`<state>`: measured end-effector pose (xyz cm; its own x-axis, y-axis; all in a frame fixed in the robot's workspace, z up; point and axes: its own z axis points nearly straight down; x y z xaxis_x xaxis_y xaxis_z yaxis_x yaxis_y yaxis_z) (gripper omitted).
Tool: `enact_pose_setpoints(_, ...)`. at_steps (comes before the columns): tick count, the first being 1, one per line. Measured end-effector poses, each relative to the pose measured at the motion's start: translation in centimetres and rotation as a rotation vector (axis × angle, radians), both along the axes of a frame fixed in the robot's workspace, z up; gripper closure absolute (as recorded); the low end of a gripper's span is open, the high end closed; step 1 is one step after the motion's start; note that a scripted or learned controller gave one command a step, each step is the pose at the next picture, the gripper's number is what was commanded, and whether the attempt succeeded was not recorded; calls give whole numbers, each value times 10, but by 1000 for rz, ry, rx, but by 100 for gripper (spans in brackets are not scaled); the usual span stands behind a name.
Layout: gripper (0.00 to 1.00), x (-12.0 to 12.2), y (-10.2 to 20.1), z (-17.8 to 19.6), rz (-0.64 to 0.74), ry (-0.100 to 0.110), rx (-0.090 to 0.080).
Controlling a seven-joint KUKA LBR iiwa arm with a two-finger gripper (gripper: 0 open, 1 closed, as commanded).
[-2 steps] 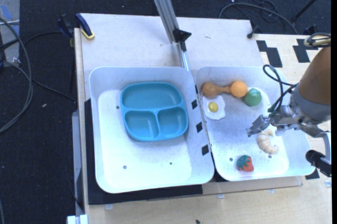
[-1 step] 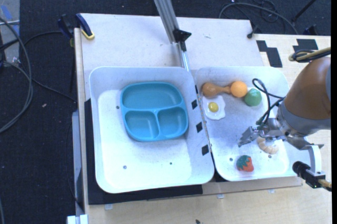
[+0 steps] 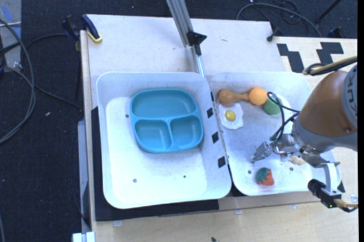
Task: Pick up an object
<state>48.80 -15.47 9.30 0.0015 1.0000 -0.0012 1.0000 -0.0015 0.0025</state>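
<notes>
— Pale bench (image 3: 142,45) on dark floor, two white bins side by side. Left bin (image 3: 114,178)?
— Holding a blue divided tray (image 3: 166,120), about centred.
— Right bin (image 3: 242,181)?
— Fried egg toy (image 3: 231,117) near the shared wall; beyond it a brown and orange piece (image 3: 242,96), green piece (image 3: 272,107) alongside. Strawberry (image 3: 264,176) at the near edge.
— Gripper (image 3: 263,151)?
— Just above the strawberry, apart from it. Jaws slightly parted, gripping nothing.
</notes>
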Motion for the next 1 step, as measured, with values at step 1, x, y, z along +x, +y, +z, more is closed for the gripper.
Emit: enact_pose_setpoints(1,100,2,-2,13,-3,-7,-5)
